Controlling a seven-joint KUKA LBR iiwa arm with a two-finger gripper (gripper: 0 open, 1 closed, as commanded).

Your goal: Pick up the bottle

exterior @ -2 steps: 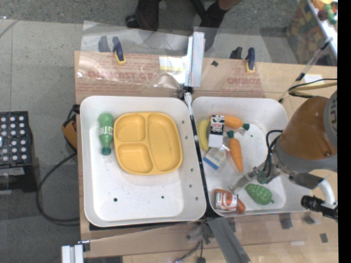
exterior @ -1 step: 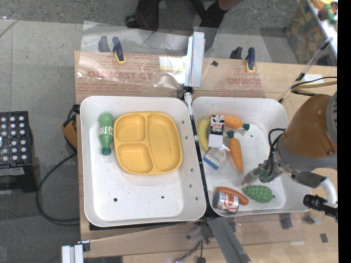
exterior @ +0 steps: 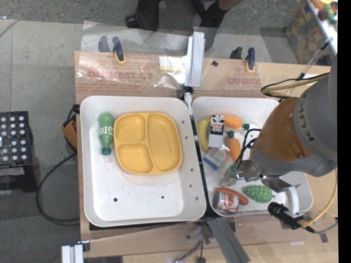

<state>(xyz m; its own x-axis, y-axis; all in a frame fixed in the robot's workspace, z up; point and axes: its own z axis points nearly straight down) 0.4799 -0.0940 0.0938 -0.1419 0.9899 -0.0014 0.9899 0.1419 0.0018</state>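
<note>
Plainly, the risks lie in distance and clutter.
Bottle: the green bottle [exterior: 105, 132] lies in the left bin [exterior: 90, 201], frame's left, just beside the yellow divided plate [exterior: 148, 142].
Arm: over the right bin [exterior: 263, 104], lower right of frame, well apart from the bottle.
Gripper [exterior: 241, 171]: low among the clutter; open or closed, I cannot tell.
Nearby: carton [exterior: 218, 126], carrot [exterior: 235, 148], can [exterior: 226, 200], green toy [exterior: 258, 193].
Risk: closing here would likely take the wrong item.
Risk: crossing over, the plate beside the bottle could block one finger.

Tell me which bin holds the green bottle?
The left white bin. The green plastic bottle lies there beside the yellow divided plate, while the right white bin holds the jumbled small items under the arm.
</note>
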